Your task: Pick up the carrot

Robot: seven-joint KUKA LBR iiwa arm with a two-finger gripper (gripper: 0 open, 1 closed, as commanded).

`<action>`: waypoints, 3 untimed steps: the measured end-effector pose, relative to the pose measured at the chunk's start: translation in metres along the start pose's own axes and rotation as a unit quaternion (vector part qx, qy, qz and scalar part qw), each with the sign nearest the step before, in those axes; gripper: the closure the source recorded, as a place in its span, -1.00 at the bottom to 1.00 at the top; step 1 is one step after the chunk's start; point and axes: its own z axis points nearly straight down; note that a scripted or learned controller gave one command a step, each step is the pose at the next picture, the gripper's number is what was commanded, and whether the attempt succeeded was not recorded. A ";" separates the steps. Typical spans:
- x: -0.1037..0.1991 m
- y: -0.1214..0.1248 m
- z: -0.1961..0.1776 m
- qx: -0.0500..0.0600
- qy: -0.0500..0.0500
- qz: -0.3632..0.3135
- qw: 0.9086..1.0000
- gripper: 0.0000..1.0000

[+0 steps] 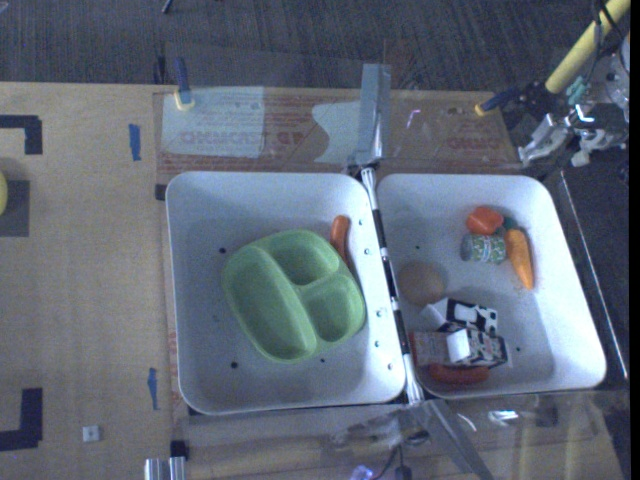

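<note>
The carrot (519, 256) is orange and tapered. It lies lengthwise near the far right of the right bin (570, 268), just right of a small green-and-white can (484, 249). An orange round item (485, 219) touches the can's far side. My gripper (550, 138) hangs outside the bins, beyond the right bin's far right corner, well away from the carrot. Cables and a yellow tube (590, 38) crowd around it.
The left bin (200, 228) holds a green divided plate (293, 294) and a small orange piece (341, 234) by the dividing wall. In the right bin lie a brown round item (421, 282), a black-and-white carton (470, 318), a printed box (450, 348) and a red sausage shape (458, 373).
</note>
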 end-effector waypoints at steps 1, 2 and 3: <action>-0.013 -0.037 0.150 -0.002 0.000 0.005 1.000 -1.00; -0.004 -0.024 0.178 -0.011 0.001 -0.009 1.000 -1.00; -0.008 -0.022 0.163 -0.015 -0.006 -0.009 1.000 1.00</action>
